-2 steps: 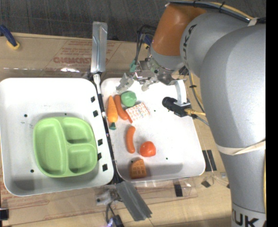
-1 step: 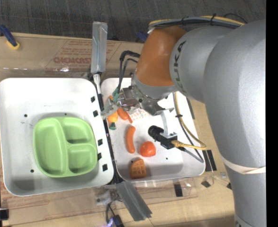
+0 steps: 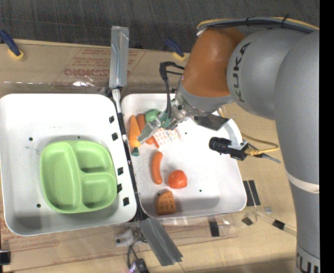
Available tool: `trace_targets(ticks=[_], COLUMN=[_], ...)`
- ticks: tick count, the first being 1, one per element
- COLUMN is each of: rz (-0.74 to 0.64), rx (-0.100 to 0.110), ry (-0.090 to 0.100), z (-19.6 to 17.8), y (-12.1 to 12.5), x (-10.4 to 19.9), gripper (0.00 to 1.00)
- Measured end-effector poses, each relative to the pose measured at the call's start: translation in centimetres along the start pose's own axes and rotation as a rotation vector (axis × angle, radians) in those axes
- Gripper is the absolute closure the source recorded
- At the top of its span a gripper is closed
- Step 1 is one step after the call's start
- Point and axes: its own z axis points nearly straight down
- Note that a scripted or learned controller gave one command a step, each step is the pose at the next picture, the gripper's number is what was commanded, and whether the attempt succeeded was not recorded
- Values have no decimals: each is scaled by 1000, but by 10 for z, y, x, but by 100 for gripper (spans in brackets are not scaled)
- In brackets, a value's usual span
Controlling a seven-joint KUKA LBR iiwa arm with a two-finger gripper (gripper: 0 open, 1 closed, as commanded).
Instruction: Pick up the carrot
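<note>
The carrot (image 3: 133, 131), orange with a green stub at its lower end, lies along the left wall of the right bin (image 3: 223, 175). My gripper (image 3: 149, 131) hangs low over the bin's upper left part, just right of the carrot and pointing down-left toward it. The wrist covers a green item (image 3: 152, 116) and part of a second orange piece (image 3: 141, 122) beside the carrot. Nothing is visibly held.
Also in the right bin are a red-and-white packet (image 3: 168, 135), an orange sausage (image 3: 156, 168), a red tomato (image 3: 177, 179) and a brown waffle (image 3: 165, 202). A green divided plate (image 3: 78, 176) sits in the left bin (image 3: 19, 118). A black cable fitting (image 3: 226, 147) hangs over the right bin.
</note>
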Motion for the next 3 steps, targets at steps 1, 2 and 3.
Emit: trace_targets(ticks=[1, 2, 3], rz=[13, -16, -60], rx=[3, 4, 1], ry=[3, 2, 2], z=[1, 51, -1], y=[8, -7, 14], x=[49, -74, 18], gripper=[0, 0, 0])
